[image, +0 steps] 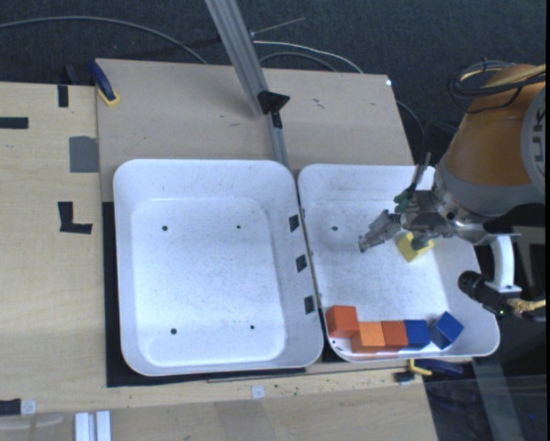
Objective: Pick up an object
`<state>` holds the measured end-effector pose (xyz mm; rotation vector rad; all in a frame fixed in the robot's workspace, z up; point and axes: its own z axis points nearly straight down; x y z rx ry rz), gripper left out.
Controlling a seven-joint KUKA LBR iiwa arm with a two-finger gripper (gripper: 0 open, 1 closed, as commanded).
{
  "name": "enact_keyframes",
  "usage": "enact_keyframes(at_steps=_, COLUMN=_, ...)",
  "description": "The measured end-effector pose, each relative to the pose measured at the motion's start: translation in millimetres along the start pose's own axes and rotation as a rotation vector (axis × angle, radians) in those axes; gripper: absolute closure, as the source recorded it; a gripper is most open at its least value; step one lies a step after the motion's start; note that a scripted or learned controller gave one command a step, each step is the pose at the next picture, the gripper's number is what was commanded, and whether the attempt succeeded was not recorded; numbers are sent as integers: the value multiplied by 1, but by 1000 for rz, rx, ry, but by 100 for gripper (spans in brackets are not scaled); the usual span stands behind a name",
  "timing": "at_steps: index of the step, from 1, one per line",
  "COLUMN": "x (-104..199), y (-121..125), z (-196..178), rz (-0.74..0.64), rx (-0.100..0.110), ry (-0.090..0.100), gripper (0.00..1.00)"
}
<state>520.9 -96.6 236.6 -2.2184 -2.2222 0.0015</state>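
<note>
Two shallow white plastic bins with rounded corners and faintly speckled floors sit side by side on a pale wooden bench. The left bin (pixel 201 265) has a smooth matte floor marked by four small dark dots. In the right bin (pixel 348 200), a row of hard-edged blocks lies against the near wall: an orange-red block (pixel 342 319) at the near left corner, an orange block (pixel 372 335) touching it, then a red-orange block (pixel 394 333), a blue block (pixel 417 333), and another blue block (pixel 448 327) tilted toward the near right corner. The grey arm with its glossy orange band reaches over the right edge of this bin, and the gripper (pixel 385 232) hangs above the middle of the floor. A small yellow block (pixel 410 247) shows just beside the metal fingers, under the wrist; whether the claw is clenched on it or released cannot be told. A slanted aluminium bar (pixel 242 49) crosses the far edge of the bench.
</note>
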Motion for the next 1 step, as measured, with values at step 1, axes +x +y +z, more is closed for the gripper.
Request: enact_keyframes(at_steps=1, x=-62, y=-7, z=-1, rz=6, rx=0, ry=-3, gripper=0)
